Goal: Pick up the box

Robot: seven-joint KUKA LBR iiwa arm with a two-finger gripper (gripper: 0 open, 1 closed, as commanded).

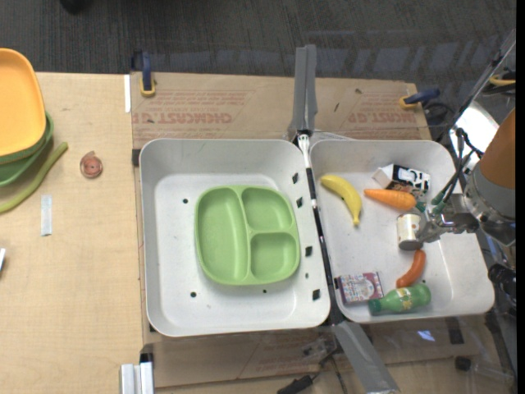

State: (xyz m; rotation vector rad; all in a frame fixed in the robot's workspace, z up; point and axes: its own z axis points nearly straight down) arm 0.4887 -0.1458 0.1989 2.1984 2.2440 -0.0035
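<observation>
A small pink box (359,286) lies flat near the front left corner of the right bin (466,300). A black and white carton (404,176) rests near that bin's back wall. My gripper (426,224) hangs low over the right side of the right bin, reaching in from the right. It sits right beside a beige can (407,229) and well apart from both the pink box and the carton. Nothing is visibly held.
In the right bin there are also a banana (344,194), a carrot (391,197), an orange-red sausage-like piece (413,268) and a green bottle (400,300) on its side. The left bin (164,245) holds a green divided plate (248,235). Yellow and green plates (18,117) sit at far left.
</observation>
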